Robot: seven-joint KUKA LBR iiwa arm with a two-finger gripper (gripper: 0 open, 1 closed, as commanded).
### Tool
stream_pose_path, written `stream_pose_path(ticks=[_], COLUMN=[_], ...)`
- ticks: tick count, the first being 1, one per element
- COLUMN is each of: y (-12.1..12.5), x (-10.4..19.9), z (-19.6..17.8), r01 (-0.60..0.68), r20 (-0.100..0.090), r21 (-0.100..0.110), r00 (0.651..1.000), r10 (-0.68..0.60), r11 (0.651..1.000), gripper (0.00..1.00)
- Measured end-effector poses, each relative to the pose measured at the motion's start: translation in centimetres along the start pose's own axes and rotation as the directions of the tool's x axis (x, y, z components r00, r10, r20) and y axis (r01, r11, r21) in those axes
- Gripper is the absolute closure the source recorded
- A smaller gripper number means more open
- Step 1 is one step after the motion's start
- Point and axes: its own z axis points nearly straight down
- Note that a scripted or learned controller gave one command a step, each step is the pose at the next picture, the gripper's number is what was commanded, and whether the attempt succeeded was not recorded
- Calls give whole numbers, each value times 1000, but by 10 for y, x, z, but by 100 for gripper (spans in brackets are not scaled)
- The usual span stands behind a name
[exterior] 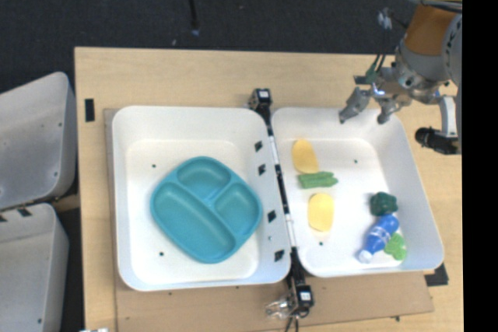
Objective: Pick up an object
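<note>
A light wooden table (194,78) carries two shallow white bins side by side, joined along a dark hinge line in the middle. The left bin (136,128) holds one large thing, a teal divided plate (205,208) with three compartments, lying flat and slightly turned near the middle of the bin floor. The right bin (412,175) holds several small things spread apart. The grey arm (432,27) with its orange band reaches in from the right and hangs over the far right corner of that bin; its hand (367,111) sits above the bin's far rim, its two fingers spread apart with nothing between them, well away from every object. On the bin floor, an upper yellow piece (304,155) lies nearest the hinge at the far side, with a green pod-shaped piece (317,180) touching its near edge and lying crosswise. Just below that rests a lower yellow piece (320,211), apart from the green one by a thin gap. Toward the bin's right wall sits a dark green lump (382,204), and just below it a small blue bottle (379,237) lies tilted, its white cap pointing to the near left. A bright green bit (397,247) touches the bottle's right side, close to the bin's near right corner.
</note>
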Motion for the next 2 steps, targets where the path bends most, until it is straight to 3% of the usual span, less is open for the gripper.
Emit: stream_pose_path(ticks=[1, 2], y=[1, 0], x=[1, 6], z=[-8, 34], r01=[3, 4], r20=[2, 3], r21=[-9, -9], r00=[1000, 1000], r10=[-3, -4], r11=[1000, 1000], gripper=[0, 0])
